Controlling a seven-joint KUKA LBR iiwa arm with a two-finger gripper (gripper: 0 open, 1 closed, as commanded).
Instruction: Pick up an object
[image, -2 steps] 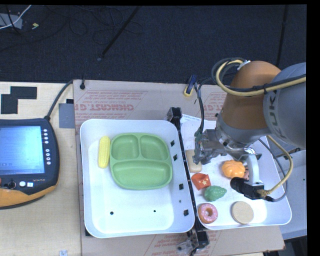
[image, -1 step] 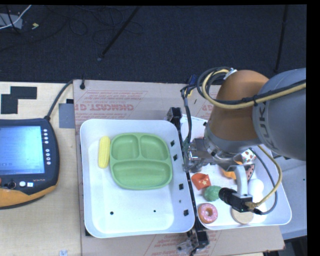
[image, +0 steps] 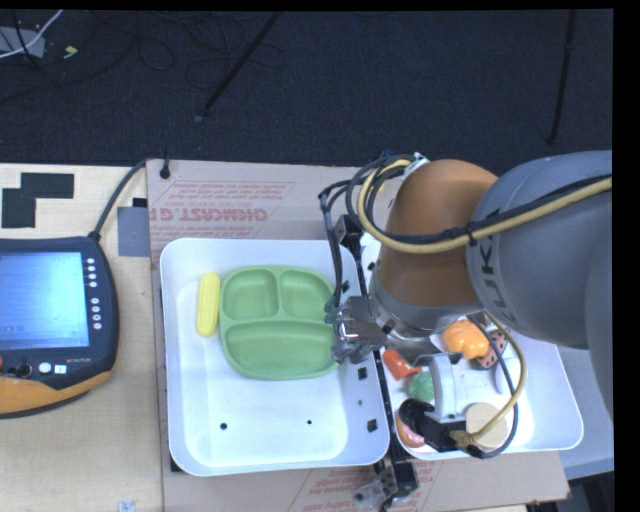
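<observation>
My gripper hangs low over the wall between the two bins, right at the right edge of a green divided plate in the left bin. A yellow corn cob lies upright along the plate's left side. In the right bin, just right of the gripper, lie an orange-red piece, a green piece, an orange round thing, a small brown cube and a tan piece. The arm's orange band and grey body hide much of the right bin.
The left bin has bare white floor in front of the plate. The right bin's far right corner shows past the arm. A tablet-like pendant rests on the bench at the left, outside the bins.
</observation>
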